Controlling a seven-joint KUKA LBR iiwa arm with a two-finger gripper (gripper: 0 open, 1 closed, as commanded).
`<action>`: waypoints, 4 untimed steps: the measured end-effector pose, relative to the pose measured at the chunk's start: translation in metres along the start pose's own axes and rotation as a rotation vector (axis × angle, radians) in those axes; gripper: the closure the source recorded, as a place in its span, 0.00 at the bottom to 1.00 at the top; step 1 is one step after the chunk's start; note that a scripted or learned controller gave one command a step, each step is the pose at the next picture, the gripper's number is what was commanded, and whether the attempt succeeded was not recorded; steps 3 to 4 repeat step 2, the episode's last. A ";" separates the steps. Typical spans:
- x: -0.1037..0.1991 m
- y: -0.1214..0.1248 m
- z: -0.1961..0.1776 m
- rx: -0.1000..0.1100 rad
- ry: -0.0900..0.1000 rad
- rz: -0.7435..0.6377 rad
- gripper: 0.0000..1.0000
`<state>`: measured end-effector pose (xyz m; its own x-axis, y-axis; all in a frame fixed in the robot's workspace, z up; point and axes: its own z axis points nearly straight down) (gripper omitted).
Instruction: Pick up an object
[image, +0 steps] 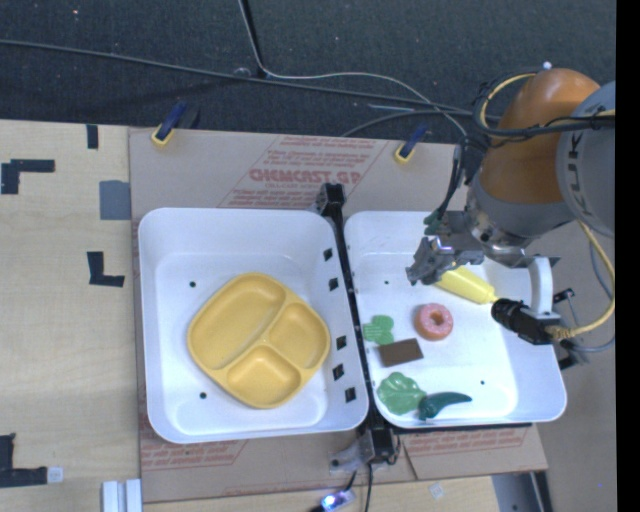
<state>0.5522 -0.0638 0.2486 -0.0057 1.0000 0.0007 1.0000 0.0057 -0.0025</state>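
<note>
Camera view shows the left bin (160, 330) holding a yellow divided plate (258, 340). The right bin (535, 395) holds a pink donut (434, 321) at centre — yellow banana (467, 285) just above, brown block (400, 352) and green pieces (400, 392) below-left. The gripper (428, 262) hangs above-left; its grasp cannot be told.

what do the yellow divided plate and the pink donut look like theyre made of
The yellow divided plate looks like moulded plastic with a matte to slightly satin finish: uniform colour, smooth rounded compartment ridges, soft highlights. The pink donut looks like a toy, probably plastic or rubber; its even pink top and tan rim look moulded, though the view is too coarse to tell hard from soft.
</note>
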 end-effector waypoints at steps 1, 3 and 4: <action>0.055 0.006 0.014 0.001 0.000 0.000 1.00; 0.110 0.008 0.009 -0.001 0.000 -0.001 1.00; 0.110 0.008 0.009 -0.001 0.000 -0.001 1.00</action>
